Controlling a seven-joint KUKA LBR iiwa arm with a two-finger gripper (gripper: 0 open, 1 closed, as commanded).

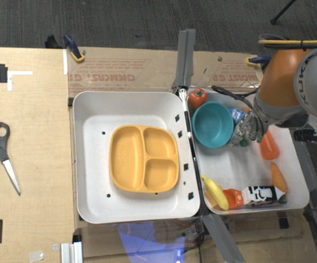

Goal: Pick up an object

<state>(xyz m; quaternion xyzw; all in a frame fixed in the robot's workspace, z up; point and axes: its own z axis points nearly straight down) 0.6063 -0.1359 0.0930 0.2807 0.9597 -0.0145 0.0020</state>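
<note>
The arm reaches in from the right, and its gripper [249, 129] is down in the right bin [240, 169], just right of a teal bowl [213, 125]. A clear plastic bottle with a blue label [236, 124] lies between the bowl and the gripper, and I cannot tell whether the two touch. An orange carrot-like piece [268, 145] lies just right of the gripper. A red tomato [197, 98] sits at the bin's back left corner. Along the front edge lie a yellow banana [215, 192], an orange bottle with a black-and-white label [252, 195] and a second orange piece [278, 176].
The left bin [87, 147] holds a yellow divided plate [144, 159]. Scissors [4, 152] lie on the bench at far left. A grey divider post [185, 59] stands between the bins at the back. The right bin's middle floor [240, 169] is bare.
</note>
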